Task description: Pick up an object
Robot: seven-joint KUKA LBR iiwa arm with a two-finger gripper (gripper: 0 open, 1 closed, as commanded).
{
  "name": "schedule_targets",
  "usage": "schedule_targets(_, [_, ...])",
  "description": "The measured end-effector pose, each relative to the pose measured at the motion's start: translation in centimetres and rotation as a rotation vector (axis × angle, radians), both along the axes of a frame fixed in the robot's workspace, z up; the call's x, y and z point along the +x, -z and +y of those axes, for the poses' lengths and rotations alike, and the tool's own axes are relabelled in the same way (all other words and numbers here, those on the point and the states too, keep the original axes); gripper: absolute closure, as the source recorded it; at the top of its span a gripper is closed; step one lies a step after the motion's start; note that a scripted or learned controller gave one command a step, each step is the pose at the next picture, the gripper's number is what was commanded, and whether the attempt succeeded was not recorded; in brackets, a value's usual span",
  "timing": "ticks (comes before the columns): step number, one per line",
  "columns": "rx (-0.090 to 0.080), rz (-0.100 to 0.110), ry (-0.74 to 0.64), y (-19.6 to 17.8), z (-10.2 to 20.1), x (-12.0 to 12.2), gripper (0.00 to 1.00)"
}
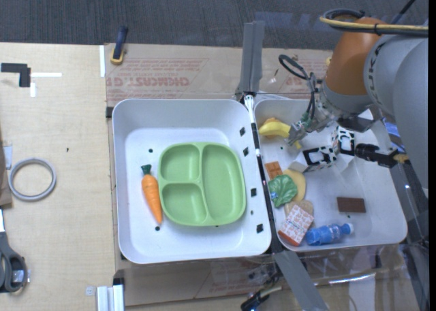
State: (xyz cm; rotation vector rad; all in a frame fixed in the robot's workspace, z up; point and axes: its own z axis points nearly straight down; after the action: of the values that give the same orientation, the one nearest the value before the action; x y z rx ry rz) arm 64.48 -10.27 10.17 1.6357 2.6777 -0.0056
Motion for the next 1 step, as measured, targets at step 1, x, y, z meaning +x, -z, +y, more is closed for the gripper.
schedule_targets(1, [0.003,0.010,0.499,0.77,-0.08,1.27,1.00])
